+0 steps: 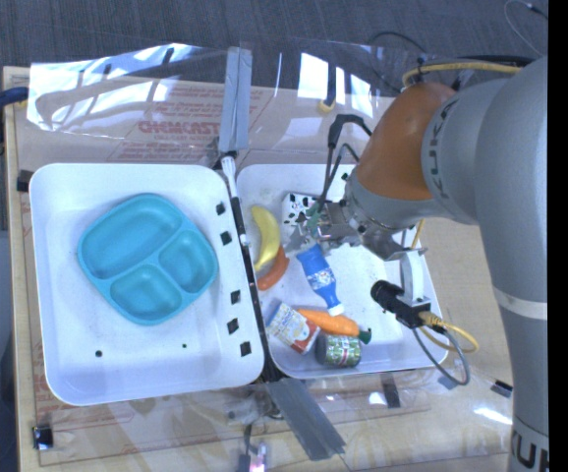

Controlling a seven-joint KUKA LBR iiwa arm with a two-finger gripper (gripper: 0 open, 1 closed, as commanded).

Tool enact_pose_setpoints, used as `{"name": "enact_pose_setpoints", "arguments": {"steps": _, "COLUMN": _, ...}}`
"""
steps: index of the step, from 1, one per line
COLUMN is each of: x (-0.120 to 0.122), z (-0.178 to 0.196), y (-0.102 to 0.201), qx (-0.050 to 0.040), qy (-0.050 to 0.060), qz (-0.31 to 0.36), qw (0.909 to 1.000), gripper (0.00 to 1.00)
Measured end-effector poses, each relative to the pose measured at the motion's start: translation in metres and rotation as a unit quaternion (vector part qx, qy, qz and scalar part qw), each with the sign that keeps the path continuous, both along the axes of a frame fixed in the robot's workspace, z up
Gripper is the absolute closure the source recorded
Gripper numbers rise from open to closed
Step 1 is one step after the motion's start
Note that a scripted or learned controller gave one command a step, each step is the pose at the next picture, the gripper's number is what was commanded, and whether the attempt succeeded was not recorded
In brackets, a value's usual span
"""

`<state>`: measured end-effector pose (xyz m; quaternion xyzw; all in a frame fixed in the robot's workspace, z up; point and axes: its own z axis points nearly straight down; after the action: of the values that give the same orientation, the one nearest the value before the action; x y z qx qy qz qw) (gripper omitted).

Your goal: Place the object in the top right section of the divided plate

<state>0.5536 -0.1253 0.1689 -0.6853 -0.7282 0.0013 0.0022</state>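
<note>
Two white bins [58, 362]: one blue divided plate [146, 257], one banana [264, 236].

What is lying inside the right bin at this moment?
The right bin holds a banana, a blue bottle, a carrot, a small carton and a can. The arm covers the bin's upper right part, so anything there is hidden.

A dark grey carpet [117, 18] surrounds the bench [68, 421]. The bench top is pale wood. Clear plastic sheeting [166, 87] with red print lies on the bench's far side, catching glare. Black cables [520, 13] trail on the carpet beyond the bench.
</note>
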Motion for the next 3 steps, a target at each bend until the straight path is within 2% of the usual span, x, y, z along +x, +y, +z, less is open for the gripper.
{"name": "enact_pose_setpoints", "arguments": {"steps": 1, "x": 0.018, "z": 0.022, "y": 0.088, "qx": -0.0004, "qy": -0.001, "qz": 0.063, "qw": 0.9980, "gripper": 1.00}}
{"name": "enact_pose_setpoints", "arguments": {"steps": 2, "x": 0.018, "z": 0.022, "y": 0.087, "qx": -0.0005, "qy": -0.001, "qz": 0.063, "qw": 0.9980, "gripper": 0.00}}
{"name": "enact_pose_setpoints", "arguments": {"steps": 3, "x": 0.079, "z": 0.022, "y": 0.170, "qx": -0.0010, "qy": -0.001, "qz": -0.068, "qw": 0.9977, "gripper": 0.00}}
